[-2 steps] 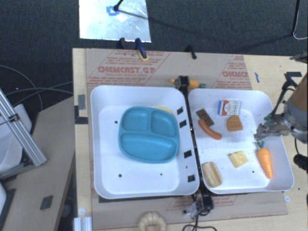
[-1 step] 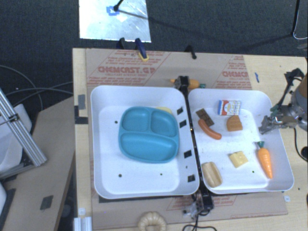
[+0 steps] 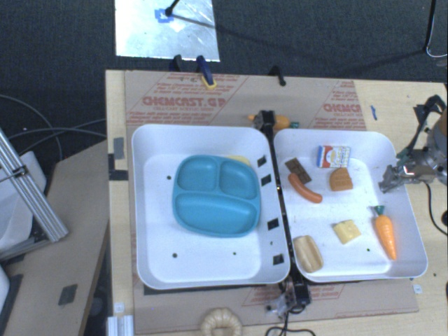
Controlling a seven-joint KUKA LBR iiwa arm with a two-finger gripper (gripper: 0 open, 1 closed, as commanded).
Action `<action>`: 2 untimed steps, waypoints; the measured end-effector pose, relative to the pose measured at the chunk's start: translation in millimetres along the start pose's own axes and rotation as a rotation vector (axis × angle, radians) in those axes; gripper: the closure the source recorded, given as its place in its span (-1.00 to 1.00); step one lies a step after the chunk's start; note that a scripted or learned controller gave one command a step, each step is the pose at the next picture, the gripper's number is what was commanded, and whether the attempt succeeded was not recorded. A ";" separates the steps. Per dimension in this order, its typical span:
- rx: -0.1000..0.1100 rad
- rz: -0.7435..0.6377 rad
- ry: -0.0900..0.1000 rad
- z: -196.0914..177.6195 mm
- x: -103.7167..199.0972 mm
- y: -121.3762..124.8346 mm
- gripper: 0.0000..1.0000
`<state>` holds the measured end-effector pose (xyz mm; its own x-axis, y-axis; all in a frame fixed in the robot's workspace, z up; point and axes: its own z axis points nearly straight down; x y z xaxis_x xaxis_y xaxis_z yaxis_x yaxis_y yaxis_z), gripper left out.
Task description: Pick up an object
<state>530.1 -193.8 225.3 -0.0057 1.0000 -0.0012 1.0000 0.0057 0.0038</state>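
Right now my jaws (image 3: 393,180) hang at the right bin's (image 3: 364,268) right rim; can't tell if spread or pressed; nothing seen betw. them; carrot (image 3: 386,234) lies nearest, just below; I'd drop straight over its body, approx. crosswise, then pinch.

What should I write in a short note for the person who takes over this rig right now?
Gripper: at the right bin's right rim, holding nothing.
Right bin: carrot, sausage, cheese cube, bread roll, brown piece, small carton, chocolate bar.
Left bin: blue divided plate.
Done: nothing picked yet.
Left: pick up one object.
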 end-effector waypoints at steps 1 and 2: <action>-0.001 -0.005 0.002 -5.3 53.8 25.6 1.00; -0.001 -0.005 0.001 4.2 100.5 66.6 1.00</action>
<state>596.2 -92.9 221.2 -0.0106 0.9999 0.0003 0.9999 0.0106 0.0048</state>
